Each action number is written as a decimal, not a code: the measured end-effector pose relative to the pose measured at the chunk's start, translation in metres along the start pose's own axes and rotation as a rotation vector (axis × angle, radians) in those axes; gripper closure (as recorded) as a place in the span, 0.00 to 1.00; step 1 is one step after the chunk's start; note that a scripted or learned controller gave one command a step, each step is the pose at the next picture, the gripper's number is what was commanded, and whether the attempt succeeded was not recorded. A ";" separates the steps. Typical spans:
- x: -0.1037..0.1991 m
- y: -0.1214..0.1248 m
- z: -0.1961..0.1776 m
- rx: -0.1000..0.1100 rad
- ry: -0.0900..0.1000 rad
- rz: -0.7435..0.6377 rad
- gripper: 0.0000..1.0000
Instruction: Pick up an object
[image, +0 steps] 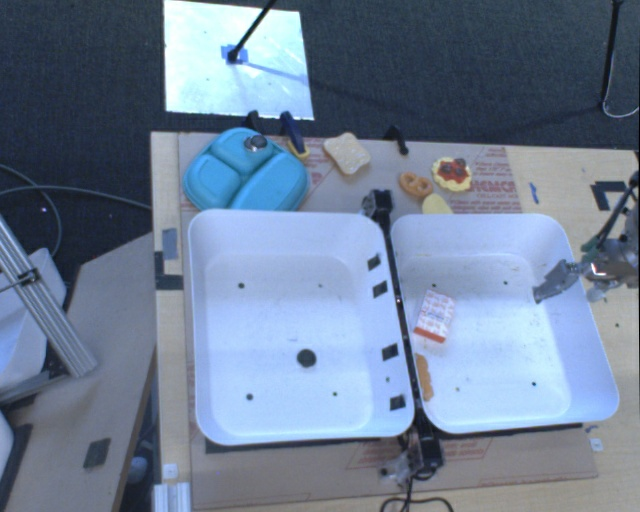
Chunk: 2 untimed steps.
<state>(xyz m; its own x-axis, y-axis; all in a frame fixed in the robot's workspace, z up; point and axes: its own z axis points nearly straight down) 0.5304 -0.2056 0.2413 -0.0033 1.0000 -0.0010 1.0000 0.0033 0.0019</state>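
The pincer (553, 282) hangs at the right rim of the right bin (585, 395), reaching in from the right edge of the view; its grey tip points down and leftward into the bin. Whether its parts stand wide or narrow I cannot tell, and nothing shows held in it.

The likeliest thing to pick is the small white packet with red print (434, 316), lying flat on the right bin's floor near the divider between the two bins. It lies well to the left of the pincer and slightly nearer the camera, its long axis running roughly front to back with a slight tilt.

A small orange piece (424, 377) lies just below the packet, against the divider. The coming move probably calls for travel leftward across the bin floor.
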 end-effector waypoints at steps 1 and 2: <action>0.058 0.041 0.160 -0.010 -0.002 -0.006 0.00; 0.053 0.043 0.141 -0.016 -0.006 -0.001 1.00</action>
<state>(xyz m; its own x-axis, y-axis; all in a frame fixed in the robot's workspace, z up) 0.5731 -0.1523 0.0998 -0.0042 1.0000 -0.0067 0.9998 0.0043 0.0175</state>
